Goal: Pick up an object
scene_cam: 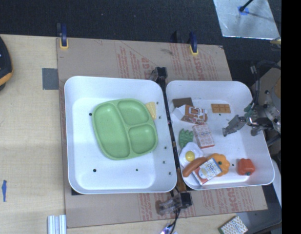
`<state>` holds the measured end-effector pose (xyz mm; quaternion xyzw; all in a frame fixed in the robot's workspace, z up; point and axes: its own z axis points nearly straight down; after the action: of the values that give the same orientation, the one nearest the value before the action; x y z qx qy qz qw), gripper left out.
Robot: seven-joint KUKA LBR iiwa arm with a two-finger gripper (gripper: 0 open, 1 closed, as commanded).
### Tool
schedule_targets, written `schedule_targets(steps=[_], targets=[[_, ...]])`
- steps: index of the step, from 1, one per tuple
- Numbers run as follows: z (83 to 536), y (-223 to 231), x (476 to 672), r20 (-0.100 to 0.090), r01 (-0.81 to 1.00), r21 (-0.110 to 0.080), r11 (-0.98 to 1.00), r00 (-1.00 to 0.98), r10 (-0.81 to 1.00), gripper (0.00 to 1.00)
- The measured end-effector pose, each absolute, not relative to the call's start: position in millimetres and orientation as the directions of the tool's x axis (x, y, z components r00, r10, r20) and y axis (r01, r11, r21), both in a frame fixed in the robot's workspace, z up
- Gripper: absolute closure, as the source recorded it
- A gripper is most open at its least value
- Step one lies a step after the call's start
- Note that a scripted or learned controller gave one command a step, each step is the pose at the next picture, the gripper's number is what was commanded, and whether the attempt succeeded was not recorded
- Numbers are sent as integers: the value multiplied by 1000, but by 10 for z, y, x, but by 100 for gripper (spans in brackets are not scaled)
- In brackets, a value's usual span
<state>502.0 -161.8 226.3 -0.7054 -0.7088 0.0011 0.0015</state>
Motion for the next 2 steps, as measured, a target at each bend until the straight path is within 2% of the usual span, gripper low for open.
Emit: schedule_targets(steps=[1,2], targets=[[1489,-1261,5483,-1,1000,1,6,-6,1000,0],[940,-1005,6121,-1,1000,2,8,-8,1000,0]])
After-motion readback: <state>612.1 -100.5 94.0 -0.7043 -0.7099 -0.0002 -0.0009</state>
